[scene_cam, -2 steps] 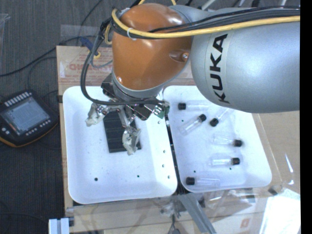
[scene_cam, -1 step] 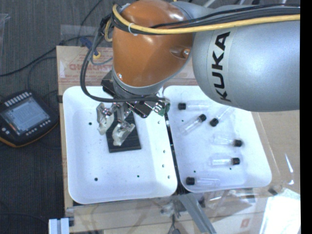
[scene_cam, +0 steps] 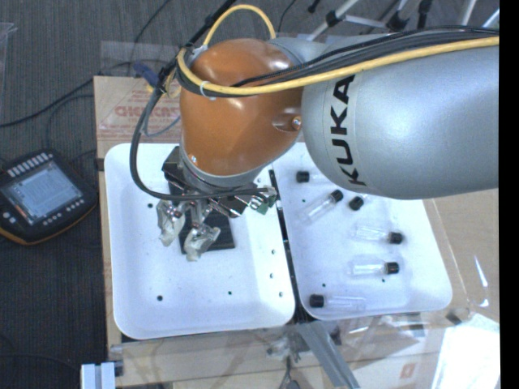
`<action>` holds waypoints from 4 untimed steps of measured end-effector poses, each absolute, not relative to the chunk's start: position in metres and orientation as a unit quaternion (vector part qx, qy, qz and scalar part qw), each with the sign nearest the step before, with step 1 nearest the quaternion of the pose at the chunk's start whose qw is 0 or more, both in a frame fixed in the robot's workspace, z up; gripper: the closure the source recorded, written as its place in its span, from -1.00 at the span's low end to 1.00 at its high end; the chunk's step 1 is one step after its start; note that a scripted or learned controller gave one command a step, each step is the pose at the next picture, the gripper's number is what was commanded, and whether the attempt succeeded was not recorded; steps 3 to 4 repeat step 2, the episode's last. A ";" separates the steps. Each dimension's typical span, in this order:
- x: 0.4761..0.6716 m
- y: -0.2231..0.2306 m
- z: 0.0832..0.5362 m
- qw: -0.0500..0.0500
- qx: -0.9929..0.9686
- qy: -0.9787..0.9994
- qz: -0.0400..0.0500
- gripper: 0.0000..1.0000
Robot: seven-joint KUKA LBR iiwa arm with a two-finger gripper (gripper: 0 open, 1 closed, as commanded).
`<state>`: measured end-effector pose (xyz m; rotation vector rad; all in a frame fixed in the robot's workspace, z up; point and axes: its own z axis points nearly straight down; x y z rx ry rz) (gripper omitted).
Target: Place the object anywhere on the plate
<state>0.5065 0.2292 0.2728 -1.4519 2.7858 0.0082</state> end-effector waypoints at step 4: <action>0.592 0.223 0.243 0.001 -0.539 0.842 0.002 1.00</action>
